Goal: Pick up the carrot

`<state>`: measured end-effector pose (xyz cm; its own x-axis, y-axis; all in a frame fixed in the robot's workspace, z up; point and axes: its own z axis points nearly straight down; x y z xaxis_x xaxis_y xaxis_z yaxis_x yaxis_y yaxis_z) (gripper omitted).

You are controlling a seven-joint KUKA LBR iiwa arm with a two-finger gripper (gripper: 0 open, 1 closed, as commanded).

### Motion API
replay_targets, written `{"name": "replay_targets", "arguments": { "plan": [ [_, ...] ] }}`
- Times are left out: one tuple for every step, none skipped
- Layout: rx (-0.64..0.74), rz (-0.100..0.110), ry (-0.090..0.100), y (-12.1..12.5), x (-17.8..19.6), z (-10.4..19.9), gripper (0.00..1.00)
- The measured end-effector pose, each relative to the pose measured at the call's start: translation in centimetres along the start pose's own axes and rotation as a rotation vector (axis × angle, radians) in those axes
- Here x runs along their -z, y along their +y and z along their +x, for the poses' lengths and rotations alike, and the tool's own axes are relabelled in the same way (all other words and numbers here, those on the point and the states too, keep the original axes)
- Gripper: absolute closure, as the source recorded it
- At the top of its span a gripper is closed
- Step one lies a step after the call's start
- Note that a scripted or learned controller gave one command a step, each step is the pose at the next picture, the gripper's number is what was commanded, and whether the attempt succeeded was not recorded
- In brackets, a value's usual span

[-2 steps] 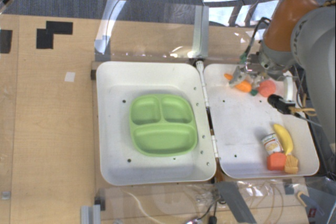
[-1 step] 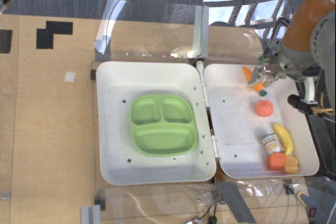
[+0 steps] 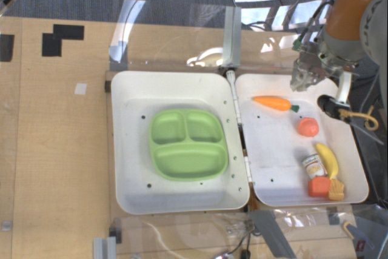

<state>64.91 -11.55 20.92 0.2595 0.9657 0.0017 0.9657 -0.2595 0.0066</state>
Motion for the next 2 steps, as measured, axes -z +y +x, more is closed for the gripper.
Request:
{"name": "replay_targets", "arguments": {
  "plan": [
    [0.000, 0.000, 0.000, 0.0, 0.0, 0.0, 0.00],
    [0.024, -0.001, -0.001, 0.9, -12.2, -2.0, 0.00]
  ]
}}
